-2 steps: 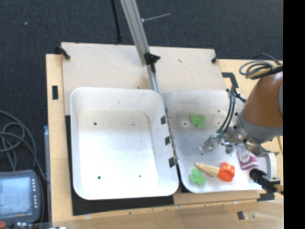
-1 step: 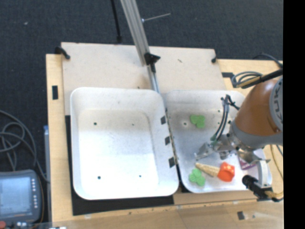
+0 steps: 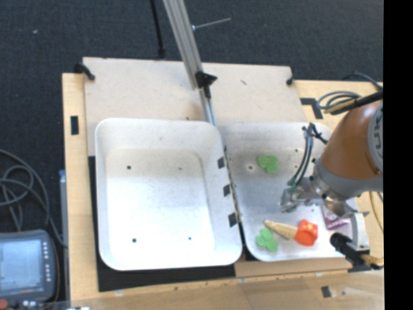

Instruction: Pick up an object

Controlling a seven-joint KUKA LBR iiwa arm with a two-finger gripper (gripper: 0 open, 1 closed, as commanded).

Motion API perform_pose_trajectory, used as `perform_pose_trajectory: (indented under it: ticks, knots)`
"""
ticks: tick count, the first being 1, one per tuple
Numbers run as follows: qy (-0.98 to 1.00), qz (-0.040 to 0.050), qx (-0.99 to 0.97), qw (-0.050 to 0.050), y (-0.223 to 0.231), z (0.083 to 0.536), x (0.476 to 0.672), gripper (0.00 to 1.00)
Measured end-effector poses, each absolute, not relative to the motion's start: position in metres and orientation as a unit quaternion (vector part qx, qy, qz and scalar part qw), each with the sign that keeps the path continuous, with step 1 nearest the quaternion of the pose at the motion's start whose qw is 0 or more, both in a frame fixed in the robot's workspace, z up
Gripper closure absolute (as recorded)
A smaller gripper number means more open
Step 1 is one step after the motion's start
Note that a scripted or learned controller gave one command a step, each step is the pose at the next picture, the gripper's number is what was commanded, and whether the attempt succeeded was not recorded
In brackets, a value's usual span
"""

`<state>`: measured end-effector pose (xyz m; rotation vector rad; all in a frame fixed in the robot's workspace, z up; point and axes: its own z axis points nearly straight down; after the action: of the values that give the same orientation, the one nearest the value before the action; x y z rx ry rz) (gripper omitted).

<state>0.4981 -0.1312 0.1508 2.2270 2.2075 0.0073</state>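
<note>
Nearest the camera, along the front of the right bin (image 3: 248, 254): a green piece (image 3: 266, 240), a tan cone-shaped piece (image 3: 280, 228) lying on its side just beside it, and an orange piece (image 3: 307, 232) at the cone's wide end, apparently touching it. Further right, a purplish item (image 3: 337, 221) half tucked under the arm's hardware.

Above that cluster, over the bin floor, the gripper (image 3: 293, 199), hanging from the orange-banded wrist (image 3: 352, 150). Too dark and small to tell whether apart or together; nothing visibly held. No contact with any object that can be made out.

Further back in the same bin, a second green piece (image 3: 268, 165), alone and well apart from the rest. To the left, the left bin (image 3: 103, 173), white with a few dark specks on its floor. Beyond both, the bare board and a slanted metal rail (image 3: 184, 34).

Likely risks, as a judgement: closing between cone and orange piece and catching neither, since so tightly grouped; nudging the cone sideways on descent, being round and free to roll; pinching the front wall if aimed too low toward the green piece beside it.

Hard to read: fingertip positions, height above the floor, true shape of the purplish item, and whatever sits beneath the wrist and cables (image 3: 306, 154).
</note>
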Motion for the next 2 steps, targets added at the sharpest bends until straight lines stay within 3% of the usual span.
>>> perform_pose_trajectory:
  ticks: [2]
  knots:
    - [0.708,0.0019,0.706,0.004,-0.148,0.264,0.512,1.0]
